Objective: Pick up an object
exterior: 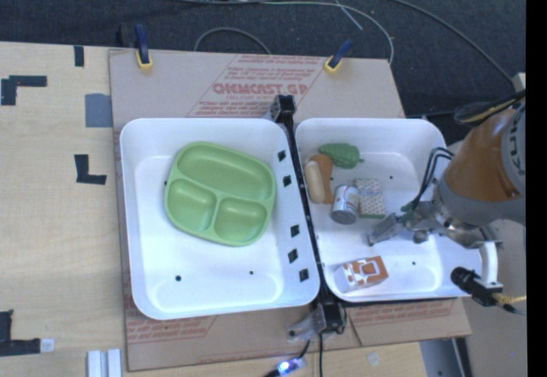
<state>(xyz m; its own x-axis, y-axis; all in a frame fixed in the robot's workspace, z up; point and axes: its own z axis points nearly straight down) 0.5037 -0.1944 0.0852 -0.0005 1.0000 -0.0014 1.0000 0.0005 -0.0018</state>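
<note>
White bins (137, 196), tool (382, 232) beside can (344, 204)

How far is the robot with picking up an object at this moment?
Done: the gripper has reached into the right bin, beside the small can. In hand: nothing shows between its fingers. Left: grasp and lift an object; all items lie on the bin floor.

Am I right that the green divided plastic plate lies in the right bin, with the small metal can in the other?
Not quite. The camera view shows the green divided plastic plate in the left bin; the small metal can lies in the right bin.
</note>
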